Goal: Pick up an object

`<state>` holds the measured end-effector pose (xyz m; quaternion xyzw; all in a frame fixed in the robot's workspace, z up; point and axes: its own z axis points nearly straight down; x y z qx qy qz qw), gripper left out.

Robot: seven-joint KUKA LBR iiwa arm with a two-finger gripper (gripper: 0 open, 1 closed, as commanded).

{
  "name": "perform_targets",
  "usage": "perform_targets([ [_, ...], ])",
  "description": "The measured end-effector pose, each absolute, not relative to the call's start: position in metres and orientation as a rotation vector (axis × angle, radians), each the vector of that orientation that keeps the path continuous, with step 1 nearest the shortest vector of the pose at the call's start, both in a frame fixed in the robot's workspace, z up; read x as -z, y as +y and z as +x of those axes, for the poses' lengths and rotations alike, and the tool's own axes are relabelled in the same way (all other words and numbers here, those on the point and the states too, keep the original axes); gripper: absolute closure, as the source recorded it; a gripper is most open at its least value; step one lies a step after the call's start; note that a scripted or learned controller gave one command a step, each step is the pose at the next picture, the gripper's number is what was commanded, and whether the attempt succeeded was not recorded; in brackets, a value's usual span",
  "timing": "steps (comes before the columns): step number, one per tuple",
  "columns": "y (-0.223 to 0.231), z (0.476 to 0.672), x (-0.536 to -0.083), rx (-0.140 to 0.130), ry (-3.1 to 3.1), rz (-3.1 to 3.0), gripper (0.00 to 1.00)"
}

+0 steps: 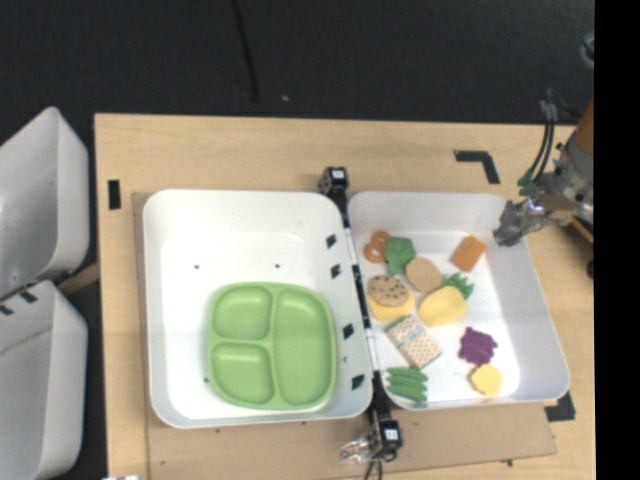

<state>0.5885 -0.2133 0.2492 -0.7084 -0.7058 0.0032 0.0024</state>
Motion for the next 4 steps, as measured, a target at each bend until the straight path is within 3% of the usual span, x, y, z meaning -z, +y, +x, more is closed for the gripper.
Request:
perform_targets([
  [1, -0.196, 0.506, -0.202, -0.007, -2.214, -2.219, 1.0],
  [2, -0.09, 0.491, -0.249, 0.009, -2.236, -2.209, 1.0],
  [4, 0.079, 0.491, -0.379, 0.01, -2.237, -2.21, 1.0],
])
